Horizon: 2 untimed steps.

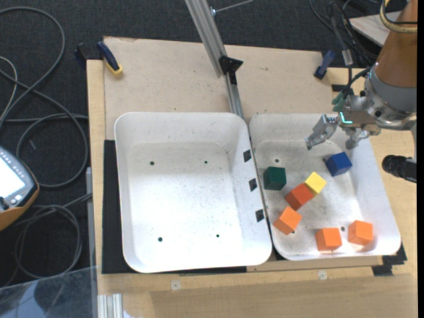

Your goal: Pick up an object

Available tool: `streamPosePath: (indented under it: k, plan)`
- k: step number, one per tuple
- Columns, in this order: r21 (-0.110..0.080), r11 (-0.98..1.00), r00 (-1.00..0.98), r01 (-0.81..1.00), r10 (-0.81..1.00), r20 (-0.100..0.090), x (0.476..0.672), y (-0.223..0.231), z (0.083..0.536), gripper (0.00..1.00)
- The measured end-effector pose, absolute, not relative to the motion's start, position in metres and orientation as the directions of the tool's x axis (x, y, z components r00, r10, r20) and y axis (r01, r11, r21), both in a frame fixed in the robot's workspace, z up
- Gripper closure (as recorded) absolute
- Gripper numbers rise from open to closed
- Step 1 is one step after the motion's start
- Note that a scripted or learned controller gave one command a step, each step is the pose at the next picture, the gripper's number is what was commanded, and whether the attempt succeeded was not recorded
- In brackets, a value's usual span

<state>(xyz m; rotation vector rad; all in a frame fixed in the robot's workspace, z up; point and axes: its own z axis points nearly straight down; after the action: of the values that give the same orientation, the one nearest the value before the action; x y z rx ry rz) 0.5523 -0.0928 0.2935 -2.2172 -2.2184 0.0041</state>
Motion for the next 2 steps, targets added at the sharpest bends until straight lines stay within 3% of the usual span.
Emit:
streamPosePath:
  k: [1, 2]
  plan:
    - [-0.001, 0.000, 0.000, 1.000, 1.000, 0.001, 0.553, -0.093, 0.295, 0.00]
    - [-0.007, 0.000, 0.000, 1.000, 1.000, 0.002, 0.562, -0.092, 0.240, 0.00]
